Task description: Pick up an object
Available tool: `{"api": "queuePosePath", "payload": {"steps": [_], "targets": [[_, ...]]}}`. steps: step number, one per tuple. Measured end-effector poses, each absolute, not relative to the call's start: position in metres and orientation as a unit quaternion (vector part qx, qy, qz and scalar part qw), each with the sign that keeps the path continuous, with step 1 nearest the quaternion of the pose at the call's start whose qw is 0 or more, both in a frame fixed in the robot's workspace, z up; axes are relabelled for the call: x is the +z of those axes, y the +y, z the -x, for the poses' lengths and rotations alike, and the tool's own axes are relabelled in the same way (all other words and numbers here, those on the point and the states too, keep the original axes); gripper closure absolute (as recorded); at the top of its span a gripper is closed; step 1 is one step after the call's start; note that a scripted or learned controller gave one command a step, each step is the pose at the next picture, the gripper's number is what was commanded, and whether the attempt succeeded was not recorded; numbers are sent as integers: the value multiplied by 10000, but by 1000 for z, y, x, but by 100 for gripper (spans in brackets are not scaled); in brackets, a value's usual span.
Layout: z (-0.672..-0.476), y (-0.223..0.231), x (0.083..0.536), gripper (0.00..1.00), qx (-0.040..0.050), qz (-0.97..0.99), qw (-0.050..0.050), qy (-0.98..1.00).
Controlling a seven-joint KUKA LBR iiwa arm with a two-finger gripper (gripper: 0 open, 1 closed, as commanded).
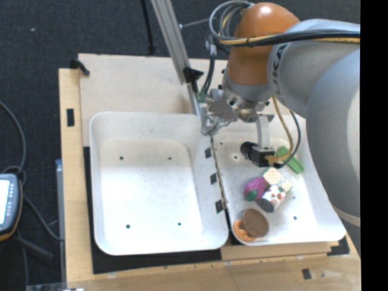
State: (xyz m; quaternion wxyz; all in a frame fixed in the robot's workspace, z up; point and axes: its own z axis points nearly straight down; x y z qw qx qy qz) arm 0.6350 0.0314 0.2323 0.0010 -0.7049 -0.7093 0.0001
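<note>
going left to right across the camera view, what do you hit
handheld device at the bench's left edge → left white bin → brown round object → pink-purple object → patterned block → green piece

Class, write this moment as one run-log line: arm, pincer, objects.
arm: over right white bin | pincer: near bin divider, holding nothing seen | objects: purple lump, brown round disc, green block in right bin
</note>
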Motion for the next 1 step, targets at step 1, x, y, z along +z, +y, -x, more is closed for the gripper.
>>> {"api": "queuePosePath", "payload": {"steps": [1], "targets": [[-617, 80, 247, 100, 0, 7045, 19, -7097]]}}
